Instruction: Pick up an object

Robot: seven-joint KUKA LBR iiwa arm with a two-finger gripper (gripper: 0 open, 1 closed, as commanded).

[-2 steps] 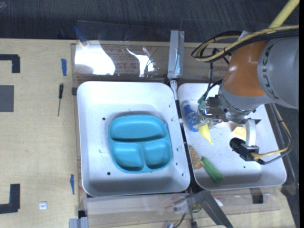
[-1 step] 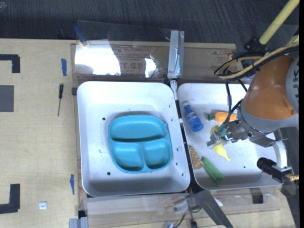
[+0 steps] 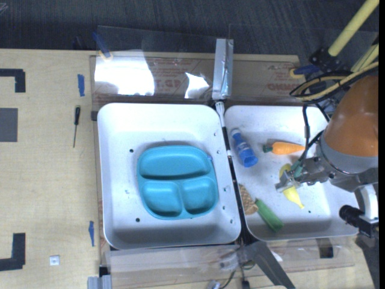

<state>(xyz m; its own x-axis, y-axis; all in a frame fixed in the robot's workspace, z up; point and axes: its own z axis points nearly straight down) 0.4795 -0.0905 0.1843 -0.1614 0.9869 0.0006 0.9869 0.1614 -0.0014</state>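
We see the gripper (image 3: 296,176) over the right bin (image 3: 313,226), touching a yellow toy (image 3: 293,196); its jaw state we cannot tell.

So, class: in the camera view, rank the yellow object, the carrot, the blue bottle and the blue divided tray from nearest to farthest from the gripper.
From the gripper:
1. Yellow object, right bin, just below it.
2. Carrot, right bin, above.
3. Blue bottle, right bin, at its left side.
4. Blue divided tray, left bin.

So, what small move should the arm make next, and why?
Probably a short descent straight down. The tool hangs over the yellow object in the right bin, with the carrot and the blue bottle lying apart from it, so this seems the nearest pick.
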